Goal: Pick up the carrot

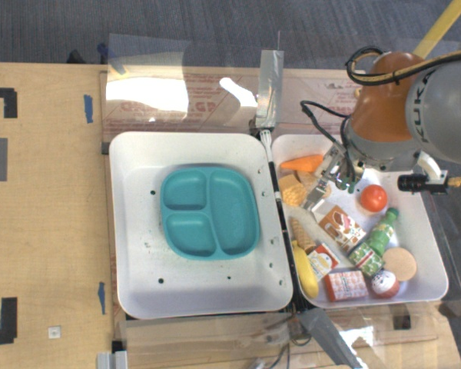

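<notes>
The orange carrot (302,163) lies at the far left corner of the right bin (434,244), close to the wall between the two bins. My gripper (323,183) hangs low over that bin, just right of and slightly in front of the carrot. It is open, with nothing between its fingers. The orange-banded wrist (380,106) reaches in from the upper right and hides part of the bin's far side.
The right bin is crowded: a yellow waffle piece (293,194), a red tomato (373,197), a green bottle (375,241), a printed box (342,227), a banana (306,271) and a red can (346,284). A teal divided plate (210,211) sits in the left bin (131,206).
</notes>
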Action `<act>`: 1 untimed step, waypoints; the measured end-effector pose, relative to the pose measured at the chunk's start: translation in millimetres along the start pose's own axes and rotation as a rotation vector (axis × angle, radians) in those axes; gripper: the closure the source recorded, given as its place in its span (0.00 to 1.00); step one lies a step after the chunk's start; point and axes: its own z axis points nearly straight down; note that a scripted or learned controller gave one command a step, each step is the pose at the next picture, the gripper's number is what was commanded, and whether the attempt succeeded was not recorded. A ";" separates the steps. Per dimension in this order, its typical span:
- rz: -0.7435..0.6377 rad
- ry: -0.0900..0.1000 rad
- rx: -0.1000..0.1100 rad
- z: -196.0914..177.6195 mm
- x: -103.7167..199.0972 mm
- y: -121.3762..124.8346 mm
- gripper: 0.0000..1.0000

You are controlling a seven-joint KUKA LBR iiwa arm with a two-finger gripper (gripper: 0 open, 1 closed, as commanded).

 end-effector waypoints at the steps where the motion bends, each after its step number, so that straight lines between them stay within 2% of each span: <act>1: -0.244 0.020 0.019 -0.1 -17.6 1.5 0.00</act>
